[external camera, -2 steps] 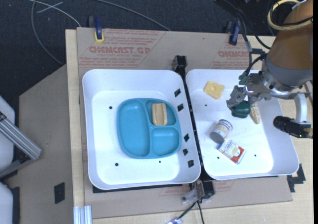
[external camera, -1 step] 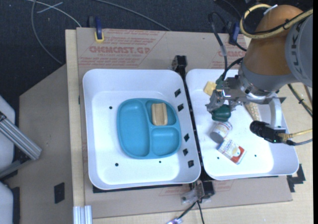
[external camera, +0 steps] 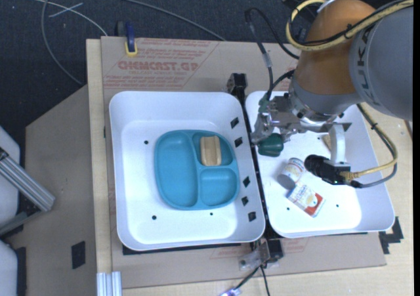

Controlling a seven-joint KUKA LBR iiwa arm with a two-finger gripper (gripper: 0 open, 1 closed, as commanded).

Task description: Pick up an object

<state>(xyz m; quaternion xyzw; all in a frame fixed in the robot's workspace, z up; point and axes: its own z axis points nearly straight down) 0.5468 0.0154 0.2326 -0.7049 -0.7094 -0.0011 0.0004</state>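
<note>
A: The arm (external camera: 331, 45) reaches in from the right, its orange band over the back of the right bin (external camera: 375, 214), and the gripper (external camera: 268, 132) hangs low near that bin's left wall.

B: And there's the candidate, a dark green object (external camera: 270, 148), small and rounded, glossy on top, right at the tip of the gripper.

A: Touching it, or gripped?

B: From this angle I can't tell. The gripper body sits over it, so whether it's open or closed is hidden. The green piece lies just beside the seam between the two bins, in the upper left part of the right bin.

A: Anything else in there?

B: A small pale jar (external camera: 292, 171) lies on its side just below and to the right of the green one. A red and white packet (external camera: 306, 199) lies flat nearer the front edge.

A: And the left bin (external camera: 131, 124)?

B: A blue divided tray (external camera: 177, 176) sits in the middle, with a tan wooden block (external camera: 210, 151) in its upper right compartment.
</note>
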